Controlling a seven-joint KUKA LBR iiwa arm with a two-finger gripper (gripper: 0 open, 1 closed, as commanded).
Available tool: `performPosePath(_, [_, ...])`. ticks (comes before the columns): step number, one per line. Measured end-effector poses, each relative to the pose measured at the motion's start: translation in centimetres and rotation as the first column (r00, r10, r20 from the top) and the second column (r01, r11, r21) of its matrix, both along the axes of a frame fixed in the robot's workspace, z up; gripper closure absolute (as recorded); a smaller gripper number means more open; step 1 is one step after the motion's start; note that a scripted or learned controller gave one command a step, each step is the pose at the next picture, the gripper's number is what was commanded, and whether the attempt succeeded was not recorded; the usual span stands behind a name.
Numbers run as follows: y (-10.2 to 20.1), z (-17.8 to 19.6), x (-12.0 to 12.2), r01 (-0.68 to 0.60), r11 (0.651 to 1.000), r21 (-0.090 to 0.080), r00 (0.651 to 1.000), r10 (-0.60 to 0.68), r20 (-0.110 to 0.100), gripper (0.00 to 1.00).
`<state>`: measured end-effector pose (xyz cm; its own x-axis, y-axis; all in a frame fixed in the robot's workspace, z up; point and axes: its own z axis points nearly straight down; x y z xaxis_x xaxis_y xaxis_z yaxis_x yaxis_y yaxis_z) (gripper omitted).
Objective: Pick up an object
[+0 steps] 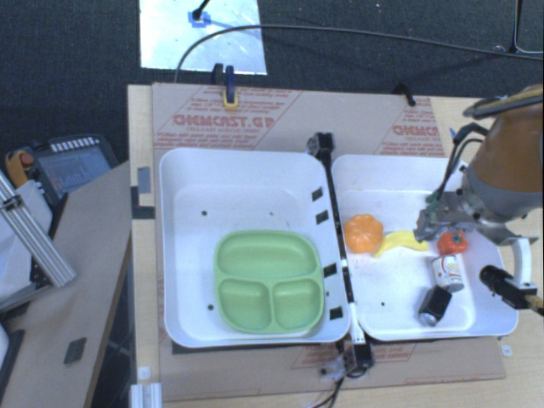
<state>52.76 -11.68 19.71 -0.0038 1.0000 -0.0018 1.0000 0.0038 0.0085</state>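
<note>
The bench [280,109] carries two shallow white bins side by side. The left bin [195,185] contains a pale green divided tray [269,280] with three compartments, lying flat toward the near wall. The right bin [382,181] holds all the loose items, and the arm [510,155] reaches over its far right portion. The gripper [435,219] hangs low over the bin floor, just beside the yellow piece; whether it is open or closed cannot be told from this view, and nothing is visibly held. Candidate objects, in descending size: an orange rounded fruit-like item [365,233] near the dividing wall, probably light, with a smooth curved skin that may slip, so take it across its widest part; a flat yellow piece [401,243] touching the orange item on its right, thin and low, likely hard to get under; a small white can [448,272] with a label, lying tilted, rigid, best taken across its cylindrical body; a black cylindrical object [434,305] near the front wall, rigid, taken likewise across the body; and a small red tomato-like item [453,242] with a green top, just beside the gripper, light and liable to roll.
</note>
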Motion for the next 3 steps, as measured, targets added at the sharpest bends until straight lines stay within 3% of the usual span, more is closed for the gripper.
performPosePath(1, [0.0, 0.7, 0.1, 0.0, 1.0, 0.001, 1.0, 0.0, -0.006, 1.0])
performPosePath(3, [8.8, 2.5, 3.2, -0.005, 1.0, 0.004, 1.0, 0.005, -0.006, 1.0])
